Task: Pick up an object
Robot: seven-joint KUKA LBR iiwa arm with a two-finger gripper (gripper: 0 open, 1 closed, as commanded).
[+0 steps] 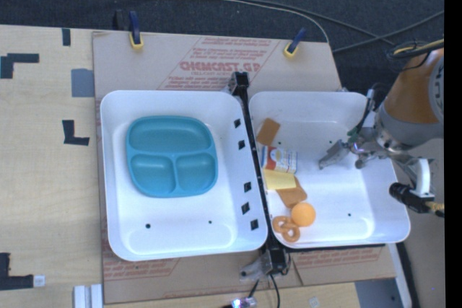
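The grey two-finger gripper (332, 155) is hovering with fingers apart over the right white bin (375, 227), while the small, light, slippery-looking orange ball (304, 215) near its left wall is needing a grip across its middle.

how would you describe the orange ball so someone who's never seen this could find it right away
Start at the right-hand shallow white bin and look along its left wall, where a small pile of items lies. At the near end of that pile sits the small round orange ball, just below a tan flat square piece and beside a brown pretzel-shaped ring. It is the only smooth sphere there.
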